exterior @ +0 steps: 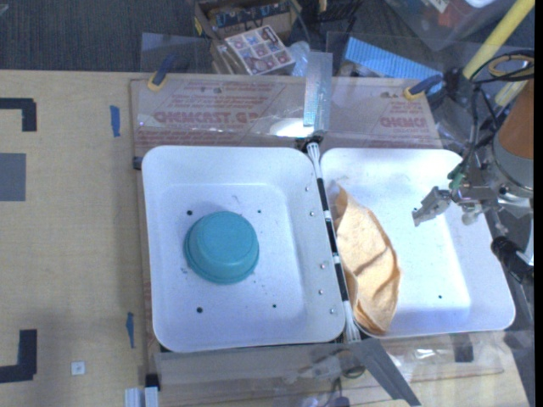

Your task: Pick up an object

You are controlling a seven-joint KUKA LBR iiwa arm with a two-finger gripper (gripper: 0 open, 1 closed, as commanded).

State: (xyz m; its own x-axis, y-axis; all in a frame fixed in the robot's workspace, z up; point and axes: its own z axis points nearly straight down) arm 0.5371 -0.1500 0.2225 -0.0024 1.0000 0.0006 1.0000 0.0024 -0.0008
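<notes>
I am viewing the jaws (447,203) hanging over the right bin (441,291), toward its far right side, with two fingers (428,206) visible and parted. Nothing is sitting between them, so I am reading the jaws as open and carrying nothing.

Nearest the jaws, to their left and slightly toward the camera, the orange cloth (366,261) is lying crumpled against the bin's left wall, its edge lapping up onto the divider between the bins. I am judging it as light, soft and limp. It will fold and drape when lifted and may slip from a shallow pinch. The best hold is likely a raised fold near its middle, pinched from above, well clear of the wall.

Farther left of the jaws, past the divider, the teal bowl (222,246) is resting upside down near the middle of the left bin (170,172). I am judging it as rigid, light and smooth. With the rim facing down, the rounded wall offers a poor grip and may slide out. Across the narrower base looks more workable.

Both bins are sitting on the counter (68,227).
</notes>
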